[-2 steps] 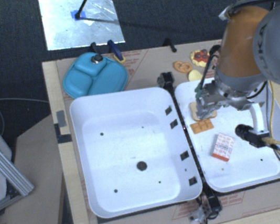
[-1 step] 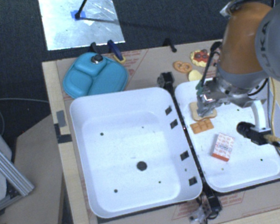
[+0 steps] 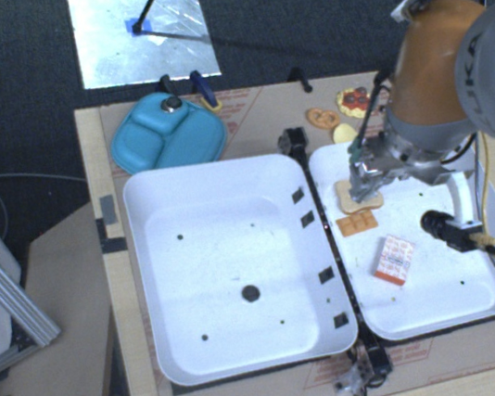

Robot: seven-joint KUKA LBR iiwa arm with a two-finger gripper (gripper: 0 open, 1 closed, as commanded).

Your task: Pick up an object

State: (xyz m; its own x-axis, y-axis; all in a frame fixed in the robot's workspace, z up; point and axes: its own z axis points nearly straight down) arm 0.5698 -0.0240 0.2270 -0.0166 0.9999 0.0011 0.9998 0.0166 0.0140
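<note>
Gripper (image 3: 364,178) is hanging over the tan toast slice (image 3: 356,196) in the right bin (image 3: 491,302), whether gripping it I cannot tell. Just below the toast, an orange cracker (image 3: 357,223) is lying flat. Further below and right, a small red-and-white box (image 3: 394,260) is lying with its long axis tilting upper-right to lower-left.

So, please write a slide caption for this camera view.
Gripper low over a toast piece in the right bin.
</note>
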